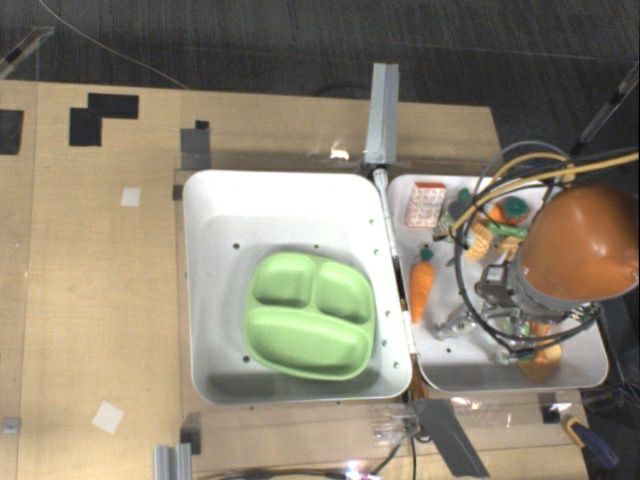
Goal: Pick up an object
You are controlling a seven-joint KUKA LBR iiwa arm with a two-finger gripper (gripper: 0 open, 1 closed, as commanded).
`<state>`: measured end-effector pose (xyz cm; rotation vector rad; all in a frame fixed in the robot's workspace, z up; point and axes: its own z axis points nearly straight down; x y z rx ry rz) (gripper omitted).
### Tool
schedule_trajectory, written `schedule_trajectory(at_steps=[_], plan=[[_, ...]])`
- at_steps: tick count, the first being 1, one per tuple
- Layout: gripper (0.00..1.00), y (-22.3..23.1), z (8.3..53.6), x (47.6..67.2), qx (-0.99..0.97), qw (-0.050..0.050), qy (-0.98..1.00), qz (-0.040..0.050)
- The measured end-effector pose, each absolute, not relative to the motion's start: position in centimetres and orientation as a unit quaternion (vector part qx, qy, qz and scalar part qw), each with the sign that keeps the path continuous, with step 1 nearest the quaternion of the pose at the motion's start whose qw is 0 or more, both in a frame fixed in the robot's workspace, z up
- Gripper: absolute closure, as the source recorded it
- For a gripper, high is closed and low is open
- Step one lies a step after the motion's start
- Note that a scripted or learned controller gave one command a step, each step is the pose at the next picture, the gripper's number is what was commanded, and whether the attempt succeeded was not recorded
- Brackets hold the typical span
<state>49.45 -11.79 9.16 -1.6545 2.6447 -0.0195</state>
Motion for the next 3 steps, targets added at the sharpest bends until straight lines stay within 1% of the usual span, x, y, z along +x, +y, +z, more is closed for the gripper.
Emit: schedule_trajectory(at_steps=[1,2,3], plan=[[1.00,-11.5,10.5,49.9,-0.530,0.017,0.848,-0.0092],[1.00,-5.8,22.8,57.9,-0.500,0.009,0.866,-0.0038],[1.00,-9.2,25.6,65.8,-0.574,0.006,0.819,-0.0022]])
